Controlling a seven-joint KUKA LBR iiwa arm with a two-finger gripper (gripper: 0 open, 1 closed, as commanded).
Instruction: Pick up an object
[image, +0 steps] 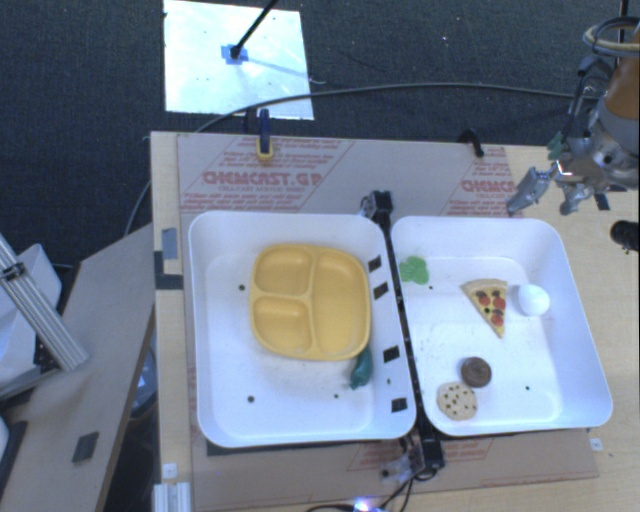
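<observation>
End effector (549, 190): fingers spread apart, gripping nothing, above the surface (600, 250) at 1 o'clock of the right bin (580, 400). Right bin holds pizza slice (488, 303) with white ball (532, 299) at its 3 o'clock, green piece (414, 268), brown cookie (476, 372), chip cookie (457, 401). Left bin (215, 300) holds yellow divided plate (308, 302), teal item (360, 369) at its 5 o'clock.

Arm (612, 95) is entering at the upper right of the frame, wrist angling down-left. Gripper (548, 188) is hanging at the right edge, upper third; fingers (522, 193) are spreading apart, gripping nothing.
</observation>
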